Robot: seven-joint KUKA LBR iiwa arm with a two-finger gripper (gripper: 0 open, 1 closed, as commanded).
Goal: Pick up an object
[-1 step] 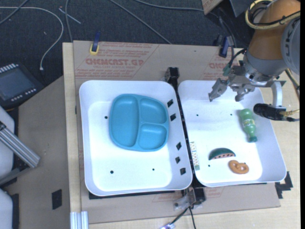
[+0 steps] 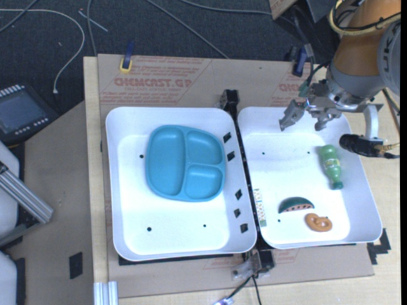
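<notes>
My gripper (image 2: 305,122) hangs over the far part of the right bin (image 2: 273,234), fingers spread open with nothing between them. A green bottle (image 2: 331,166) lies below and to the right of it, near the bin's right wall. Nearer the front of that bin sit a watermelon slice (image 2: 296,204) and an orange pretzel (image 2: 318,222), close together.
The left bin (image 2: 127,234) holds a blue divided plate (image 2: 186,162). A black divider with clips runs between the two bins. Cables trail over the dark floor behind the bench, and a small screen stands at far left.
</notes>
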